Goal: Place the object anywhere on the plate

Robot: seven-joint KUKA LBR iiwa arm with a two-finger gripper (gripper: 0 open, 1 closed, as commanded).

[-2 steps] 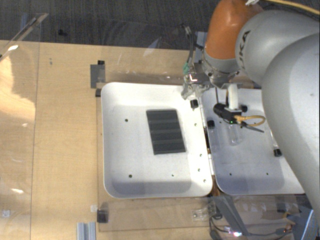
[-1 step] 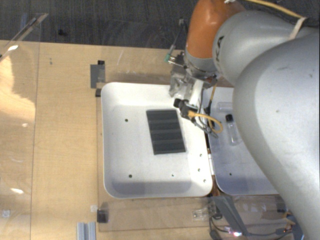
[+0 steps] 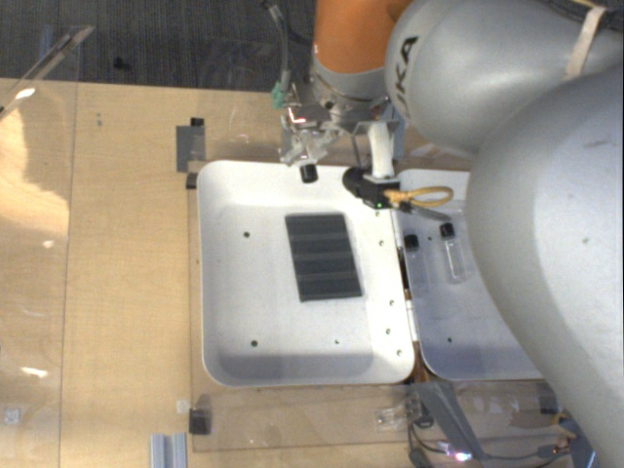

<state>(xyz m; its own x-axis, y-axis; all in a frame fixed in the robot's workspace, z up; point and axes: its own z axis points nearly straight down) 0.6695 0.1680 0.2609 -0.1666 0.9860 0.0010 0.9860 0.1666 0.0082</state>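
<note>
Plate [image 3: 324,256], a dark ribbed slab, lies mid left bin [image 3: 219,291], long axis near-to-far with a slight tilt. Nothing on it yet. At the same depth, the right bin [image 3: 439,344] has a clear vial [image 3: 451,253] with a black cap, also lying near-to-far, and a small black lump [image 3: 410,244] just beside the dividing rim. Farther back, the gripper [image 3: 305,162] hangs over the far edge of the left bin, pointing down. A small black nub [image 3: 308,174] sits right at its tip. It is likely the object, but too small to say if it is held. Closed or released: cannot tell. Key relation: the plate is nearward of the gripper, slightly to the view's right, and apart from it. Likely next: travel nearward over the plate, lower, let go.
</note>
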